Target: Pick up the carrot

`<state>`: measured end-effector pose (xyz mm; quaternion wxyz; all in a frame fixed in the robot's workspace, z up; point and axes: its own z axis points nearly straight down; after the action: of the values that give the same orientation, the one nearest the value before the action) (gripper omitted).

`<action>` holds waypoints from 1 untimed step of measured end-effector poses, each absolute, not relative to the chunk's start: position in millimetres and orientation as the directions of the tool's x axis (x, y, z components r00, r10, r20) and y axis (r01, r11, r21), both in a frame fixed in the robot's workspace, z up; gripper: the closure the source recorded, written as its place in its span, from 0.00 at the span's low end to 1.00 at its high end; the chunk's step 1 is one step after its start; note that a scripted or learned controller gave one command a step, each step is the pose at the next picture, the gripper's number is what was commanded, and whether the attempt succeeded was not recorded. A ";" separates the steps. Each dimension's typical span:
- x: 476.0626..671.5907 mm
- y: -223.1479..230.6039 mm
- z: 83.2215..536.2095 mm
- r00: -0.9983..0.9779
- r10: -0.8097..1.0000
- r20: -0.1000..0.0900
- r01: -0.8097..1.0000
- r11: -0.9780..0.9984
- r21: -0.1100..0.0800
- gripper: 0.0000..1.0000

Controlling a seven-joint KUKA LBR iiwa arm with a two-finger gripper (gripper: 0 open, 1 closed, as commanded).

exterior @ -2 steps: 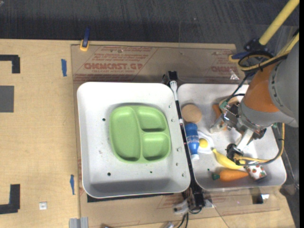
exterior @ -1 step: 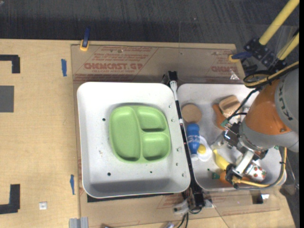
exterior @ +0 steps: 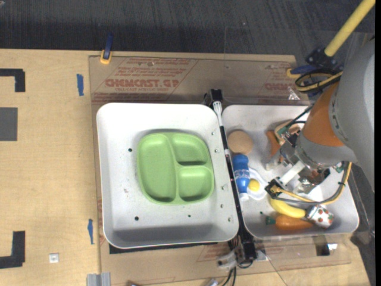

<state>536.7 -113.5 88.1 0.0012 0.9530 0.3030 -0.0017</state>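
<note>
Camera view: two white bins sit side by side on the brown surface (exterior: pixel 47 177). The left bin (exterior: pixel 113 177) holds a green divided plate (exterior: pixel 175 167) with three compartments, roughly centred. The right bin (exterior: pixel 351 210) is crowded: a tan round item (exterior: pixel 240 142) near its upper left, a blue bottle-like object (exterior: pixel 240 171) just below it along the left wall, a small yellow piece (exterior: pixel 254 186) beside that on a white patch. The carrot (exterior: pixel 292 223) lies flat along the front wall of the right bin, orange with a dark green end to the left. A yellow banana (exterior: pixel 287 208) lies just above it, touching or nearly so. A white ball with coloured spots (exterior: pixel 322 217) sits at the carrot's right end. The grey arm (exterior: pixel 357 88) with orange band comes in from the right over the right bin; the claw (exterior: pixel 300 177) hangs above the banana area, wires around it. Claw state cannot be told, too cluttered. Nothing visibly gripped. A yellow rod (exterior: pixel 351 19) crosses the upper right corner.
</note>
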 end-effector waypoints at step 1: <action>610.0 -123.1 87.4 0.915 0.404 -0.003 0.404 -0.915 0.000 0.00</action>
<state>610.0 -123.1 87.4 0.0004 0.9785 0.2062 -0.0015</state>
